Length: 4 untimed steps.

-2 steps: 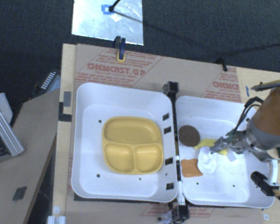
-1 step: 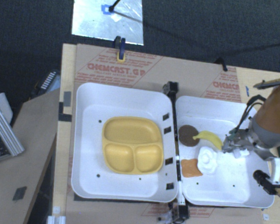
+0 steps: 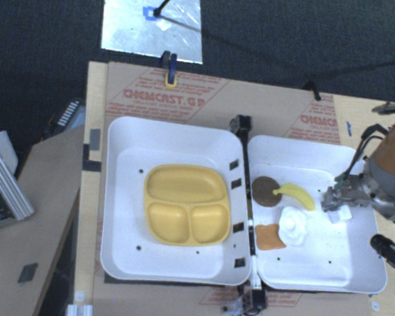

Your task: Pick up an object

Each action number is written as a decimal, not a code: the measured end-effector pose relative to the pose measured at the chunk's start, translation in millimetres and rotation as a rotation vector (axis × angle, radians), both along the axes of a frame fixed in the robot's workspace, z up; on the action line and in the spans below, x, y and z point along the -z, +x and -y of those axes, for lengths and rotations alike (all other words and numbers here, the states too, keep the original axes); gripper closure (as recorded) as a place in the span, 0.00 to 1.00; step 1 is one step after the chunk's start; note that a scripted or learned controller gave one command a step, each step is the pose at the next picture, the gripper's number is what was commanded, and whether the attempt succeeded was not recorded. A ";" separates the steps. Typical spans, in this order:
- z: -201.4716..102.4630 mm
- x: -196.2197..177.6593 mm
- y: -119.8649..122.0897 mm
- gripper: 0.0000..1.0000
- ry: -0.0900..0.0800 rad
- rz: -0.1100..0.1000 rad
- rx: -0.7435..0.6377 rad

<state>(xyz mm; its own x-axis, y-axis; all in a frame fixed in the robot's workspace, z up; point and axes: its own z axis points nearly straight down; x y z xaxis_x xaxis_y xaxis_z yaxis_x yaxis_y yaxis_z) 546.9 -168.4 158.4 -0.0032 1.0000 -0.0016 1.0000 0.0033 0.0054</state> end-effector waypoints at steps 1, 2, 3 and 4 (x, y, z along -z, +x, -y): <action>0.3 -53.4 1.4 1.00 0.000 0.000 -0.001; -54.3 -57.2 20.1 1.00 0.003 -0.002 -0.007; -105.3 -68.8 29.4 1.00 0.003 -0.002 -0.006; -168.5 -74.0 33.8 1.00 0.004 -0.003 -0.008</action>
